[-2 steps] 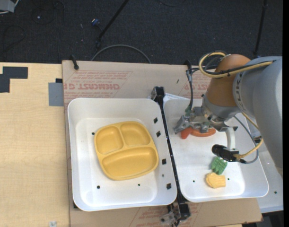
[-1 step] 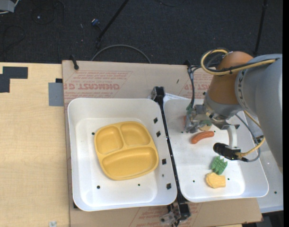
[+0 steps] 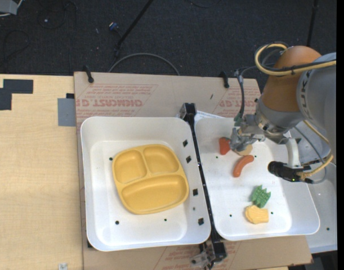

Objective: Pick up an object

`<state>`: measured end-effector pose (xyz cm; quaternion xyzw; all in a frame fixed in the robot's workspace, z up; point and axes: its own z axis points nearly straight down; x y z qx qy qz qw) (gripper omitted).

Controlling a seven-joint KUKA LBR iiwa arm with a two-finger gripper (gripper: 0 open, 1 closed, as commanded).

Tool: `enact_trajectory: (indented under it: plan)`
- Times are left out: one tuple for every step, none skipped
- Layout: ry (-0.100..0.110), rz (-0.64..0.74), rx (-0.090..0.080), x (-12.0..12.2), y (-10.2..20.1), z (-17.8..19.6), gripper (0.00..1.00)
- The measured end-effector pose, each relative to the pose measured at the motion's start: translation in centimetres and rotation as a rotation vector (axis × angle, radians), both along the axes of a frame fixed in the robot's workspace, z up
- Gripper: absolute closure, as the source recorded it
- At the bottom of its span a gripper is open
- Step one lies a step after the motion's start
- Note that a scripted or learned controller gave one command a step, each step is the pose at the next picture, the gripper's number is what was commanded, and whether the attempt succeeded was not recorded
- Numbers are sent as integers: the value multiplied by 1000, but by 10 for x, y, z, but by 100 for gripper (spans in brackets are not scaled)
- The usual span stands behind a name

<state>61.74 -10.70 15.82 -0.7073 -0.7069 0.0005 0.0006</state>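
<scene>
In the right bin (image 3: pixel 284 221) my gripper (image 3: pixel 240 143) reaches down near the far left part, right beside a small red piece (image 3: pixel 224 146) on its left. An orange-red sausage-shaped toy (image 3: pixel 242 165) lies just below the gripper. A pale object peeks out at the gripper's tip (image 3: pixel 246 149), partly hidden. Nearer the front lie a green leafy toy (image 3: pixel 260 196) and a yellow piece (image 3: pixel 257 214) touching it.
The left bin (image 3: pixel 98 151) holds a yellow divided plate (image 3: pixel 150 178). A black divider (image 3: pixel 197 173) runs between the two bins. Cardboard lies under both bins, with a wooden bench surface to the left.
</scene>
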Motion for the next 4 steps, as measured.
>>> enact_trajectory:
  plan:
    - [-4, 2, 0, 6, 8, 53, 100]
    - [-2, 2, 0, 14, 12, 99, 100]
    - [3, 2, 0, 7, 55, 85, 100]
    - [3, 4, 1, 0, 117, 78, 100]
